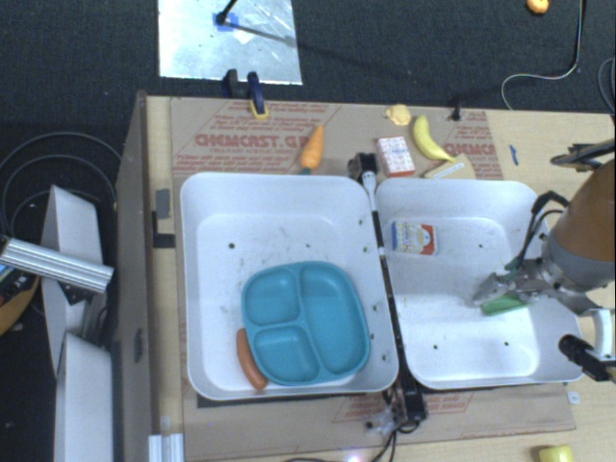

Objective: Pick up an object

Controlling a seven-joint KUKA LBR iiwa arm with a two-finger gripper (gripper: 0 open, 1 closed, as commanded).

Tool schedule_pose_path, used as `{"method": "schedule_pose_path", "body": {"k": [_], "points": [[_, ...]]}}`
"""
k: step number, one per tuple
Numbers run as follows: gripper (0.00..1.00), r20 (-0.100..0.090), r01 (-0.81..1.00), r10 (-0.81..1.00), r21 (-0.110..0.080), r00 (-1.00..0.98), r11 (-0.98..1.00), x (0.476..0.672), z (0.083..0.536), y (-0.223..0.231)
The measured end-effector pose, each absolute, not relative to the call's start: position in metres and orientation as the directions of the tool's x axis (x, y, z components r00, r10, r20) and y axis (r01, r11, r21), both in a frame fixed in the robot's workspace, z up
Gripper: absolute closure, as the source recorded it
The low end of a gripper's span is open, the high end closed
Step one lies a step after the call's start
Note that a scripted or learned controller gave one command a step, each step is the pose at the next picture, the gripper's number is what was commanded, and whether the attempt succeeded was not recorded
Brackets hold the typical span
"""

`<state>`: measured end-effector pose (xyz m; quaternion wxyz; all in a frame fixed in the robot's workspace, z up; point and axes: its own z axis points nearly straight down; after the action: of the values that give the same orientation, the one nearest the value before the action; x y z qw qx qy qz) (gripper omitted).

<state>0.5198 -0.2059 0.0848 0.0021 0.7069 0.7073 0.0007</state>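
While the pincer [496, 290] sits low in the right bin [462, 359], at the frame's right side, I cannot tell its grip. A green thing [504, 304] lies touching it. Upper left, a small packet [414, 237] rests. A blue tray [306, 322] fills the left bin [221, 258].

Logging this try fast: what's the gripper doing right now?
Gripper: down in the right bin at a green object; grasp cannot be told.

One camera sits high above the bench [289, 128] and looks down at a slant. It is far enough to see both white bins [221, 219] and some dark floor [77, 56] around
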Motion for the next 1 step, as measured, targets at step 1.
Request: {"method": "schedule_pose_path", "body": {"k": [1], "points": [[1.0, 0.014, 1.0, 1.0, 0.004, -0.009, 0.009, 0.5226, 0.0981, -0.1975]]}}
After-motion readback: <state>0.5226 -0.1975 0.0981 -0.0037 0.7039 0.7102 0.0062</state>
